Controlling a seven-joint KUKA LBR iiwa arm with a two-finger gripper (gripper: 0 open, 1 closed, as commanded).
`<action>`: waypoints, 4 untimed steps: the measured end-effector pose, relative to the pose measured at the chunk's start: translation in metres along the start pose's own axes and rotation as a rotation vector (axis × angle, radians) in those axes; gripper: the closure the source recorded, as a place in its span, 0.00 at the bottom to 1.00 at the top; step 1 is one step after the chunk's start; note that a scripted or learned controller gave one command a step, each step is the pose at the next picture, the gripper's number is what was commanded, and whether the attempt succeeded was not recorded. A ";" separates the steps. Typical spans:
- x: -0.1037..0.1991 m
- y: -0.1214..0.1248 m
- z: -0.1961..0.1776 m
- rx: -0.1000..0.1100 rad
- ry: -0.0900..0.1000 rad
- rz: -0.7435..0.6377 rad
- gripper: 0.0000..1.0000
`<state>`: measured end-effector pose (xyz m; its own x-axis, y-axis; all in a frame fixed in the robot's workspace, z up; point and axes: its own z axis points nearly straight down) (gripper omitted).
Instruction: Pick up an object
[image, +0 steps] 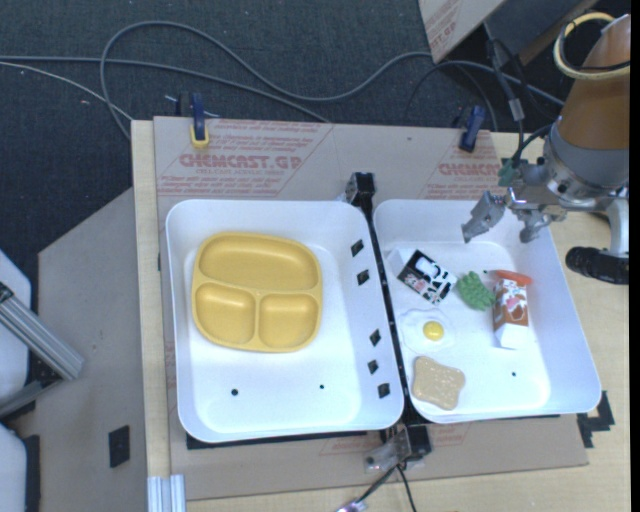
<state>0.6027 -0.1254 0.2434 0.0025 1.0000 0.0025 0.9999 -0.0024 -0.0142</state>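
Observation:
The right bin (560, 390) holds several small objects: a black-and-white packet (425, 275), a green leafy piece (475, 291), a red-and-white carton (510, 310), a fried egg (432, 330) and a slice of toast (438, 383). My gripper (508, 221) hangs over the bin's far right part, above and beyond the carton. Its two fingers (480, 217) are spread apart with nothing between them.
The left bin (340, 390) holds a yellow three-compartment plate (257, 290). A black divider with clips (372, 290) runs between the bins. Blue clamps (197, 117) pin the cardboard base at the back. Cables lie on the dark floor behind.

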 end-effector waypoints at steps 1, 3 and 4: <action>0.000 0.002 -0.007 -0.013 -0.002 -0.003 0.00; -0.001 0.007 0.088 -0.008 -0.001 -0.002 0.00; 0.007 0.005 0.138 -0.020 0.003 -0.003 0.00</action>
<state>0.6055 -0.1177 0.1057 -0.0002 1.0000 0.0051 1.0000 0.0002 0.0059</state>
